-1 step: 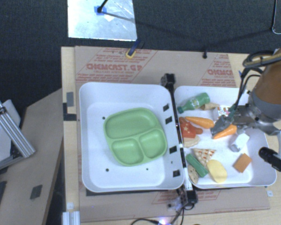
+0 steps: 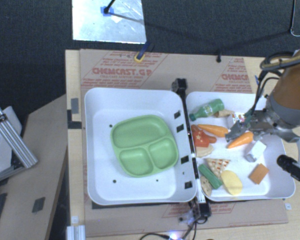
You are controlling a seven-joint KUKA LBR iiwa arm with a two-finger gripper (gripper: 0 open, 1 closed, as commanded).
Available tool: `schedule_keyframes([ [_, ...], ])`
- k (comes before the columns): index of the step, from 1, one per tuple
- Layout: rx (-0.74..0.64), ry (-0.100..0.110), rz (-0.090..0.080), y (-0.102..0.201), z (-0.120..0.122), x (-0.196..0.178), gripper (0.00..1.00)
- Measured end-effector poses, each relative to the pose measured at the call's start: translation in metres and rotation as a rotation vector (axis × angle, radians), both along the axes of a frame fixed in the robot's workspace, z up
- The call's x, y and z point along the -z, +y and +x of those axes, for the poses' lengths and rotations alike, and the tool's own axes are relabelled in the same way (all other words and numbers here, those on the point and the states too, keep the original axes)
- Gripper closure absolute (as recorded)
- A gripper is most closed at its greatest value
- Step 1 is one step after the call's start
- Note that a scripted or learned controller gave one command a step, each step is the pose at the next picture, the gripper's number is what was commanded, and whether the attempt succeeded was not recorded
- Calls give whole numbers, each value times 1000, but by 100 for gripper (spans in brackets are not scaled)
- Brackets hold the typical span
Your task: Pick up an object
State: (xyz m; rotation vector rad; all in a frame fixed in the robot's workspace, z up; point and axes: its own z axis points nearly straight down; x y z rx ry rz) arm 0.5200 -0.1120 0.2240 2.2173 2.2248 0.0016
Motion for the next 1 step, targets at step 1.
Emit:
schedule_keyframes([
  [1,2,3,1,4,3,43,0],
])
